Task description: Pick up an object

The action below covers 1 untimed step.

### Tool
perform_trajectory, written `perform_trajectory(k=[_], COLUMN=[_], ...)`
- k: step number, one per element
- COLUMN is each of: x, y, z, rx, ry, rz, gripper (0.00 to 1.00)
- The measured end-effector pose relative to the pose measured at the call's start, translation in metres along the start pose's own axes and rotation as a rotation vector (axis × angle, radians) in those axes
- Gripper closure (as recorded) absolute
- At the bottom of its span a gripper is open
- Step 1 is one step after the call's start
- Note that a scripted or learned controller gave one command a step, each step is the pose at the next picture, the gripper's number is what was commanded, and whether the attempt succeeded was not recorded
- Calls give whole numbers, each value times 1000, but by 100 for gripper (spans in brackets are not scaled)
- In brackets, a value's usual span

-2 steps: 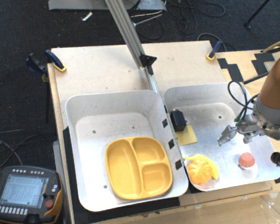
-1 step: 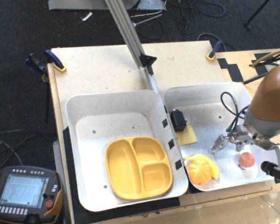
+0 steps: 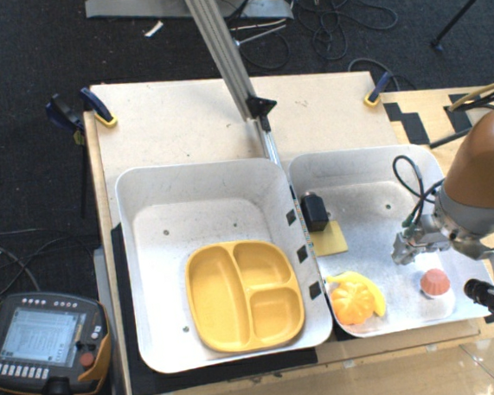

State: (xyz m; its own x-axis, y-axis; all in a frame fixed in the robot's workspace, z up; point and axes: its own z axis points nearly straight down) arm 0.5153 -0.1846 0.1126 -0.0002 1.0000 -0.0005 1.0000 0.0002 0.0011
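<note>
Hovering in the right white bin, the metal two-finger gripper holds nothing that I can see; how wide it is open, I cannot tell. Just beside it sits one small red round object. Further left lie one orange-yellow plastic fruit, one yellow sponge, one black block. One yellow divided plate fills the left bin.

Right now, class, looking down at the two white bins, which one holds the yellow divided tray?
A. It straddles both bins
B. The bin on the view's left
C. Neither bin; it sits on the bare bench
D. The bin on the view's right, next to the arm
B. The yellow divided tray lies flat in the left bin, while the right bin holds the orange-yellow toy and the small red-capped object.
</note>
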Motion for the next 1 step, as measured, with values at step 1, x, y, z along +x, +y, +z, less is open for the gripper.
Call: perform_trajectory(k=[1], x=[2], y=[9], z=[-60], rx=[-6], ry=[-2], rz=[-3], gripper=[100])
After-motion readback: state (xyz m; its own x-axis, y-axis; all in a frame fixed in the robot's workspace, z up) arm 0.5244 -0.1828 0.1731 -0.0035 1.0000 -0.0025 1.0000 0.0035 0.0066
